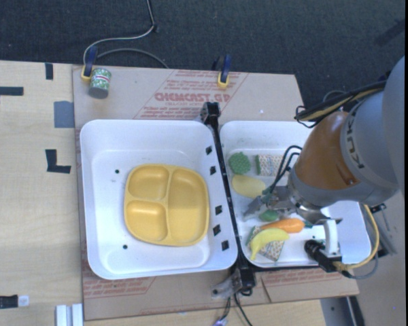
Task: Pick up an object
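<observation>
Gripper (258, 208) low in right bin (357, 246), fingers spread, nothing between them. Toy food piled there: orange carrot (290, 225), yellow banana (266, 238) just beside. Yellow tray (166, 204) alone in left bin (98, 182).

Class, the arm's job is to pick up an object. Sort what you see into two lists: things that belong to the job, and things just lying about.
Belongs to the job:
gripper
right bin
green toy
yellow toy
orange carrot
banana

Just lying about:
left bin
yellow divided plate
small can
cardboard sheet
</observation>
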{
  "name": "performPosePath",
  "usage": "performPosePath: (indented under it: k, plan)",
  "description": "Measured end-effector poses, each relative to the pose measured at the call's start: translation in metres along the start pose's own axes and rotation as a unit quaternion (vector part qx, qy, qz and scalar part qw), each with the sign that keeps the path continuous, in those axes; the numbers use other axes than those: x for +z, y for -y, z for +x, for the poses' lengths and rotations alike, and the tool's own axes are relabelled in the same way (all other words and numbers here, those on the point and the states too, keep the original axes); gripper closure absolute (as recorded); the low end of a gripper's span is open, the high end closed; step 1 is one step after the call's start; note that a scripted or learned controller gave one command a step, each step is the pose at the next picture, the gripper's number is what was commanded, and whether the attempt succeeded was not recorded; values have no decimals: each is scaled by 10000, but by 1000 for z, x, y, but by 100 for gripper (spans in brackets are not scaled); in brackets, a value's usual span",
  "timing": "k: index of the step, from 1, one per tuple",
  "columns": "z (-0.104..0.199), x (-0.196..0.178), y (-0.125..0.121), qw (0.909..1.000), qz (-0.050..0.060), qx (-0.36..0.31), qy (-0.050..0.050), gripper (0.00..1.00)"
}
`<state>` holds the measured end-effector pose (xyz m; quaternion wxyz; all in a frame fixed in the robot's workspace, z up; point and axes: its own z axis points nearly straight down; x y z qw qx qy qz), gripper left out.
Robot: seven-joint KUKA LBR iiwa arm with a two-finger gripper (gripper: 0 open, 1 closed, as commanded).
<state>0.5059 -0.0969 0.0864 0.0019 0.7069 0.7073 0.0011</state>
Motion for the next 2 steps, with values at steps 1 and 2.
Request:
performPosePath:
  k: [1, 2]
  plan:
    - [0, -10, 0, 10000, 1, -1, -2, 100]
    - [55, -98, -25, 10000, 24, -8, -7, 100]
